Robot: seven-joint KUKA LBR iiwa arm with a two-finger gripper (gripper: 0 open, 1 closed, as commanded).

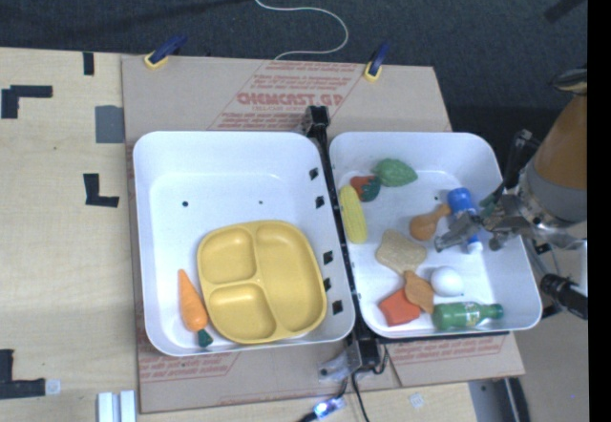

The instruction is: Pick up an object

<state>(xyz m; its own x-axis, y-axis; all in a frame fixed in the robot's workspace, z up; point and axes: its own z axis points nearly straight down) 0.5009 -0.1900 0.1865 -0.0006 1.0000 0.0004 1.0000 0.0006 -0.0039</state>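
Note:
The right bin (477, 151) holds a blue cylinder (461, 200), a brown drumstick (428, 222), a tan slice (399, 251), a white egg (446, 280), a green bottle (465, 315), a red wedge (398, 307), a small orange piece (418, 289), a yellow corn cob (353, 213), a red and green piece (365, 188) and a green leafy piece (394, 172). My gripper (465, 227) hangs over this bin's right half, just below the blue cylinder and right of the drumstick. Its fingers look open with nothing between them.
The left bin (153, 162) carries a yellow divided plate (260, 279) and an orange carrot (191, 301) near its front left corner. A black divider (329, 220) joins the two bins. The grey arm (563, 191) comes in over the right bin's right wall.

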